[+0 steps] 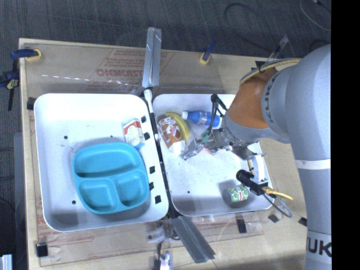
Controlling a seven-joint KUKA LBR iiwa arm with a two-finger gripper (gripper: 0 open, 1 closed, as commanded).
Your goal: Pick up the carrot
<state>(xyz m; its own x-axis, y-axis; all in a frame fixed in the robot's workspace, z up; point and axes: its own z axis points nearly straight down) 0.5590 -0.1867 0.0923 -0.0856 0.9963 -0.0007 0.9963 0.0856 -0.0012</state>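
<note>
**Figure.** Overhead view of the tabletop (84, 61) with two white bins, during the approach step of the carrot pick. The arm reaches in from the right and places the gripper (192, 149) low over the upper middle of the right bin (197, 198). It lies just beside a brown printed packet (169, 133) and a banana (181, 125), with a blue bottle (201, 117) a little beyond, near the far wall. Whether the gripper is open or closed cannot be told from this angle, and nothing can be seen held in it. It appears to be at or close to the bin floor, though contact cannot be confirmed.

The carrot cannot be identified with certainty. A small reddish-and-green shape (210, 141), partly covered by the wrist just behind the gripper, is the likeliest candidate and would place it in the right bin. A green can (238, 194) lies well apart, near the bin's near right corner.

The left bin (56, 122) holds a blue divided tray (109, 176) and a small red-and-white packet (133, 132) against the divider.

The grasp is judged not yet made. The next move calls for centring on the carrot rather than the neighbouring packet, closing, then lifting clear.
</note>
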